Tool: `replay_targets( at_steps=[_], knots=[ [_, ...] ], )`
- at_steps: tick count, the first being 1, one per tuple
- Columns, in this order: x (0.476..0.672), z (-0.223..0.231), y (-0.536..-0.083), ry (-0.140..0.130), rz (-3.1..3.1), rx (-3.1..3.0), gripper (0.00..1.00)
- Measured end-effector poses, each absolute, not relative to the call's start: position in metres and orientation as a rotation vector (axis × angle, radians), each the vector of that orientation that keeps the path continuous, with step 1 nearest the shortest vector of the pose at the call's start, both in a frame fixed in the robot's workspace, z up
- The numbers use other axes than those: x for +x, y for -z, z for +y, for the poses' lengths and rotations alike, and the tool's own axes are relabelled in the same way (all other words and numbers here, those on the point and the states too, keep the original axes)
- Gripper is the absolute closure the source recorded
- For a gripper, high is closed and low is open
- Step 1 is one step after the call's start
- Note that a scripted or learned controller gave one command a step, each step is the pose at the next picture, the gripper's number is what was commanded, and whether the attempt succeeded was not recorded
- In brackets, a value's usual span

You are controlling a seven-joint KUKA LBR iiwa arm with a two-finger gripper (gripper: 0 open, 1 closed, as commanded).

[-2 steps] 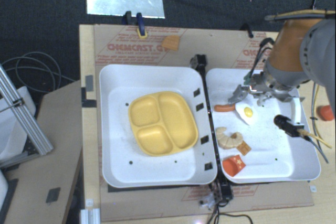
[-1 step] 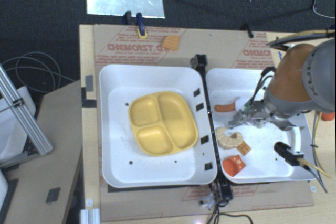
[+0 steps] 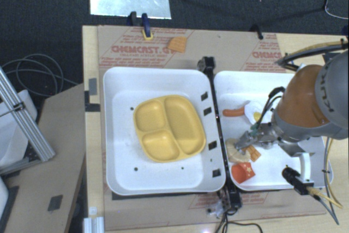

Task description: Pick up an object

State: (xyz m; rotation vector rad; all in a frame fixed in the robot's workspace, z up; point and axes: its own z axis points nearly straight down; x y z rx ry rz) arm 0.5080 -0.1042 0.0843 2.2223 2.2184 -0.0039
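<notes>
The right bin (image 3: 240, 80) holds several small play-food pieces. A red-orange sausage (image 3: 234, 113) lies near its left wall, with a yellow and white piece (image 3: 252, 112) beside it. A beige piece (image 3: 236, 151) and a small orange piece (image 3: 254, 154) lie lower down, and a red piece (image 3: 242, 172) sits at the front left corner. My gripper (image 3: 246, 141) hangs low over the beige and orange pieces, reaching in from the right. The wrist hides what lies directly under it.
The left bin (image 3: 117, 117) bears a yellow divided plate (image 3: 169, 127). A black divider (image 3: 214, 117) runs between the bins. The grey and orange arm (image 3: 305, 101) covers the right bin's right half. A tan piece (image 3: 177, 43) lies on the cardboard behind the bins.
</notes>
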Motion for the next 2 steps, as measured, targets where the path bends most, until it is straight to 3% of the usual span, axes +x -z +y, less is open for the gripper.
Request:
replay_targets(
  at_steps=[1,2],
  knots=[
    [0.512,-0.104,-0.096,-0.003,2.216,2.218,1.00],
    [0.547,-0.006,-0.190,-0.015,2.233,2.202,1.00]
  ],
)
